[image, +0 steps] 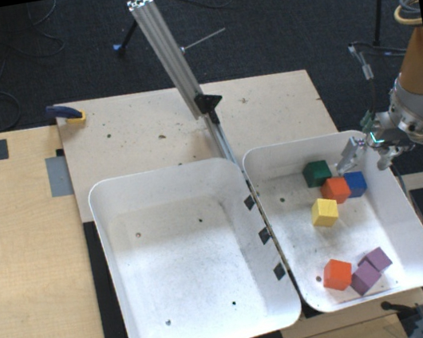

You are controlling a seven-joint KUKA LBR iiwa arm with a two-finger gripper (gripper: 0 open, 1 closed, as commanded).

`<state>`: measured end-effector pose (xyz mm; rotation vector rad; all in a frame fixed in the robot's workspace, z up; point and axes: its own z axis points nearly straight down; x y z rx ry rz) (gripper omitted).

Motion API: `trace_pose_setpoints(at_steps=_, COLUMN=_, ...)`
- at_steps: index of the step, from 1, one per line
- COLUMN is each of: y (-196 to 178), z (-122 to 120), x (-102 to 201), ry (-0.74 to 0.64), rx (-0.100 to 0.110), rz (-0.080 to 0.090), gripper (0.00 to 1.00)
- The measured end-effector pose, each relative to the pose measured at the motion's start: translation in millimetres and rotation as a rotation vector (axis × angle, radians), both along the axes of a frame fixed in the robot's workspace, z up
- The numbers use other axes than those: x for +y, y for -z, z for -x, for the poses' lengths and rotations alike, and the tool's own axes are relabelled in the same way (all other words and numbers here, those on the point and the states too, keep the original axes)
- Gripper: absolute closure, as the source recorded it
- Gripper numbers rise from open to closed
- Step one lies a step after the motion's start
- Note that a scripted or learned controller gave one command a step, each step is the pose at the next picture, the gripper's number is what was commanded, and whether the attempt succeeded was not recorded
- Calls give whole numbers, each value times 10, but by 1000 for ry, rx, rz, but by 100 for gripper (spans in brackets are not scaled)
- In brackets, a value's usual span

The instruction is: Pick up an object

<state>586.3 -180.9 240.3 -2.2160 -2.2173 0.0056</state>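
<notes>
pincer over right bin's upper right rim, fingers spread, holding nothing | green block, orange block, blue block clustered just beside it | yellow block below | orange cube, two purple blocks near front wall

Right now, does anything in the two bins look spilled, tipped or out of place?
Nothing stands out. The seven small blocks all lie inside the right white bin: green cube, orange cube, blue cube, yellow cube, a second orange cube and two purple blocks. The gripper hovers at its far rim.
</notes>
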Motion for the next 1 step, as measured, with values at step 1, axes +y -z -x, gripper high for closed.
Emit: trace_pose_setpoints(at_steps=1, y=-22, z=-8, x=-1, ry=-1, rx=-4, rz=1, gripper=0)
